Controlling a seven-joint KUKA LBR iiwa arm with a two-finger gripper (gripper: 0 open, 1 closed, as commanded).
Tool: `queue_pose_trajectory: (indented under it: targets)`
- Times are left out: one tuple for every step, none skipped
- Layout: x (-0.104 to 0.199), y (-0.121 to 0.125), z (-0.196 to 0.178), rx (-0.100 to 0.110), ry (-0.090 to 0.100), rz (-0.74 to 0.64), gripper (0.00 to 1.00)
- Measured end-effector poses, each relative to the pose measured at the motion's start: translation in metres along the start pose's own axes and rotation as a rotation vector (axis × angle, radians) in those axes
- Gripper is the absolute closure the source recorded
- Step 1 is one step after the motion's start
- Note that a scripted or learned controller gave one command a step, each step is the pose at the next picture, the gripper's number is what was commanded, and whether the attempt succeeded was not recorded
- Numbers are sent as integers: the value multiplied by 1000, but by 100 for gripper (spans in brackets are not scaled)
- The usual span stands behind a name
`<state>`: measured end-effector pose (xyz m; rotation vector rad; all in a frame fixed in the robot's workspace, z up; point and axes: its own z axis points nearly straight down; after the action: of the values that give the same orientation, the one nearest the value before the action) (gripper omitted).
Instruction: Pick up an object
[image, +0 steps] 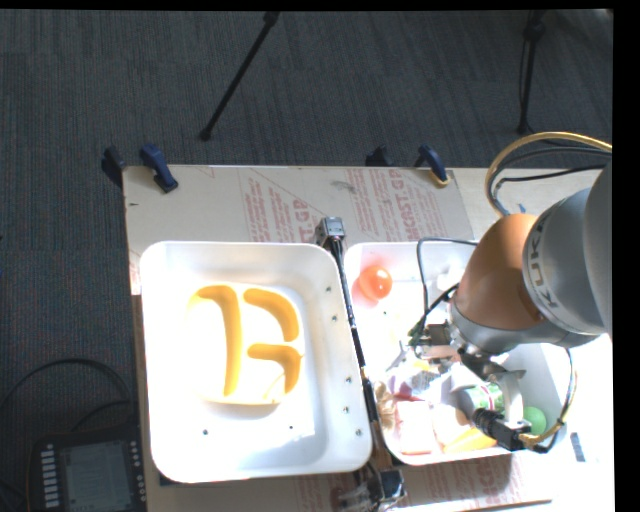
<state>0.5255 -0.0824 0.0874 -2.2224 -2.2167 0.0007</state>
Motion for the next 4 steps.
queue_pose_trajectory:
  targets:
    - [0,1,-10,1,1,4,100]
    - [107,-17,-100,-2,1,-7,100]
    - [58,-50,-100,1,-1,-1,100]
    - [46,-50,-100,0,-1,-1,100]
